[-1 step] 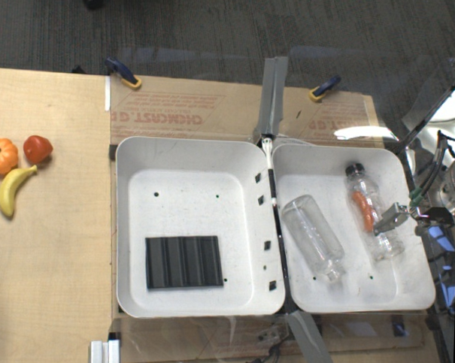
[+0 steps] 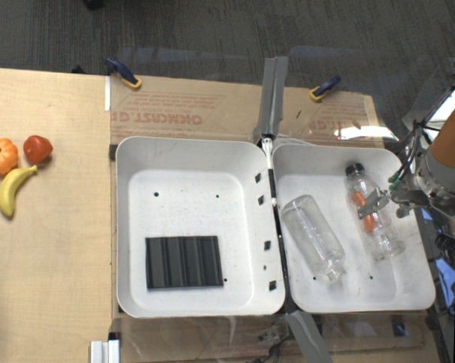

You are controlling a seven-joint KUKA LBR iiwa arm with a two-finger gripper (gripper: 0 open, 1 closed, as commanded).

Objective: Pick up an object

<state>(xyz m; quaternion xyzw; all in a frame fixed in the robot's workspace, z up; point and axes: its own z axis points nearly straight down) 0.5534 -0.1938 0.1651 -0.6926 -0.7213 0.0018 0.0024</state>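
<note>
In the right bin [image 2: 418, 294] a small clear bottle [image 2: 381, 240] with a black cap and orange label lies along the right side. A larger clear plastic bottle [image 2: 313, 237] lies tilted in the bin's middle. A black ribbed tray [image 2: 184, 261] rests flat in the left bin [image 2: 128, 210]. My gripper [image 2: 390, 204] reaches in from the right and hangs over the small bottle's middle. It stands open, one finger [image 2: 378, 199] over the bottle's orange label and the other just to the bottle's right. Both bottles lie on the bin floor.
Outside the bins, on the wooden table at far left, lie an orange [image 2: 0, 156], a red apple [image 2: 38, 149] and a banana [image 2: 12, 190]. Cardboard [image 2: 185, 111] clamped with two clips lies behind the bins. A metal divider [image 2: 272, 96] runs between the bins.
</note>
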